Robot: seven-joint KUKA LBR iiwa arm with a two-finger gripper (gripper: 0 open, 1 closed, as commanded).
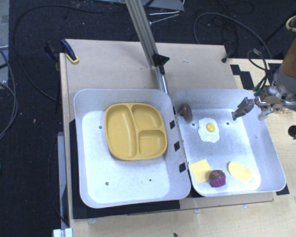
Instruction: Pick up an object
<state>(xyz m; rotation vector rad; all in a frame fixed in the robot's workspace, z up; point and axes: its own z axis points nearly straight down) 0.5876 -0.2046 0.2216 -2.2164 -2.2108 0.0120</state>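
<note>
Camera view. Two shallow white bins sit side by side on the bench. The left bin (89,181) holds a yellow three-compartment plastic tray (136,131), lying flat toward its far half. The right bin (266,147) holds five small items: a brown rounded lump (186,111) at its far left corner, a toy fried egg, white with a yellow yolk (209,130), near the middle, a flat yellow square slice (201,171) at the near left, a small purple cupcake-shaped piece (217,178) just beside that slice, and a yellow oval slice (240,172) to the right of it.

The two-finger gripper (254,108) hangs over the far right part of the right bin, to the right of the egg and apart from it. Its fingers appear spread, with nothing between them.

Progress, as judged: no item is lifted; all five lie in the bin. Choosing a target, descending, closing and lifting all remain.

Limits: the arm is cut off at the right edge. The fingertips are small and dark, so their exact spacing is hard to confirm. The brown lump's identity cannot be made out.
</note>
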